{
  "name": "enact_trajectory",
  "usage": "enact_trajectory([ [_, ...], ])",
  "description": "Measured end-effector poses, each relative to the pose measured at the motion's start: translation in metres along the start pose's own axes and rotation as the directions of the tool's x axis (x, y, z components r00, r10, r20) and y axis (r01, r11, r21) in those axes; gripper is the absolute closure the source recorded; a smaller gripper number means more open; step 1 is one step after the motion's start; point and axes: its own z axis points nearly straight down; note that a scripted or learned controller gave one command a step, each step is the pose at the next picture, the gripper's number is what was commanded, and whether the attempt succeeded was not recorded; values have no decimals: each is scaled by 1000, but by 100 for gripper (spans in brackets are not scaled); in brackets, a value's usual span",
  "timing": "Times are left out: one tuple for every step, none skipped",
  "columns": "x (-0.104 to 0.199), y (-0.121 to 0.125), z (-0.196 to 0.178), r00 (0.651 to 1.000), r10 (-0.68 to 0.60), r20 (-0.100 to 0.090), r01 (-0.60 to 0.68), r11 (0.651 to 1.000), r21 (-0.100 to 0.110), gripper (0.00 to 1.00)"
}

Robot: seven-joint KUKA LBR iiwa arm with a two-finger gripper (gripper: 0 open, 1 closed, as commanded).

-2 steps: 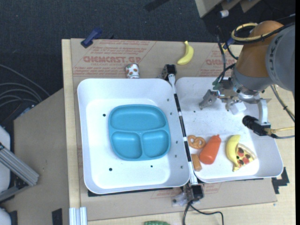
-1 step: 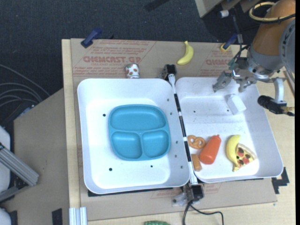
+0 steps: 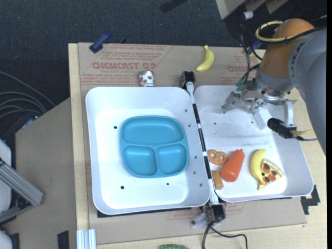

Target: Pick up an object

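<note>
We saw the gripper (image 3: 243,106) in the upper right of the frame, over the upper part of the right bin (image 3: 298,154). Its two fingers (image 3: 228,106) were spread wide apart and pointed down at the bin. Between them we saw only the bin's white floor, so the gripper gripped nothing. We could not tell whether the fingertips touched the floor or hung just above it. Above the wrist, the orange band (image 3: 280,53) and the grey arm (image 3: 314,71) ran off toward the right edge.

The things to be picked lay well apart from the gripper, in a row along the lower part of the same bin. Lowest and furthest left of them, against the wall between the bins, was a small brown piece (image 3: 217,179). Just above it lay a pretzel (image 3: 216,156). An orange-red bottle (image 3: 233,165) lay tilted just beside the pretzel, touching or nearly touching it. Further right were a yellow banana (image 3: 256,162) and a pizza slice (image 3: 272,171) pressed against it, almost straight below the gripper in the frame.

In the left bin (image 3: 101,139) a blue divided plate (image 3: 154,145) sat near the middle. On the bench (image 3: 124,61) above the bins lay a second banana (image 3: 206,60) and, further left, a small patterned can (image 3: 147,78). A blue thing (image 3: 100,42) lay across the bench's upper left edge.
</note>
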Motion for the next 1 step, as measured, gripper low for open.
enact_trajectory([
  [0,1,-11,1000,-1,1,1,1000,-3,100],
])
